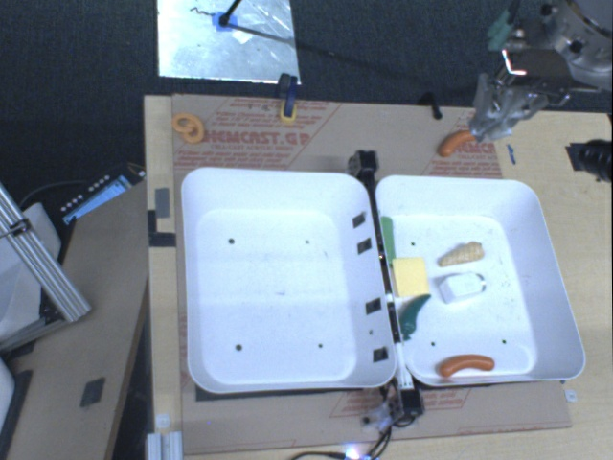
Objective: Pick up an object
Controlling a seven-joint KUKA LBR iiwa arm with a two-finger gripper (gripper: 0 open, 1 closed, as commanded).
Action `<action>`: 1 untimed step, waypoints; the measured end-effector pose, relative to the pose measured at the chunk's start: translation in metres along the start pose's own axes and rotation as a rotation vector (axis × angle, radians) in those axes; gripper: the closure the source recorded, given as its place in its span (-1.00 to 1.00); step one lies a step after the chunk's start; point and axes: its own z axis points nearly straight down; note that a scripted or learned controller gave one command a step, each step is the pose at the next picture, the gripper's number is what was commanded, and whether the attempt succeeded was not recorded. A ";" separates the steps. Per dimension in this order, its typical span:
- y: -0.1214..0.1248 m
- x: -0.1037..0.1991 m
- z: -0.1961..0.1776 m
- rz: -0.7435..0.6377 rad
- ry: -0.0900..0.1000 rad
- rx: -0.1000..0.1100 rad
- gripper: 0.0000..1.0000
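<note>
Your candidates all lie in the right bin (551, 286): a tan cone-like piece (462, 253), a white block (462, 287) just below it, a yellow square (410, 277) against the divider with a green strip (387, 238) above it and a dark teal piece (412, 314) below, and an orange sausage (466, 363) near the front wall. A second sausage (456, 143) sits outside the bins on the cardboard behind the right bin, just beside the gripper (493, 123).

The gripper hangs above that back edge, not over any binned item. You cannot tell from here whether its fingers are spread or closed, and nothing is seen between them, so treat it as carrying nothing.

To do this step well, pick a thing that stands free. The front sausage is well apart from the rest and lies nearly crosswise; bring the gripper over its middle, turn the fingers to span its narrow width, and descend straight. The cone and white block are near each other, so a grasp there risks nudging both. The flat square probably gives little to bite on.

The arm is cut off at the top right corner, and the white block blends into the bin floor, so its outline is uncertain. The left bin (206, 209) holds nothing to aim at.
</note>
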 end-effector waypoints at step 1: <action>0.024 -0.076 0.001 -0.002 -0.001 0.001 1.00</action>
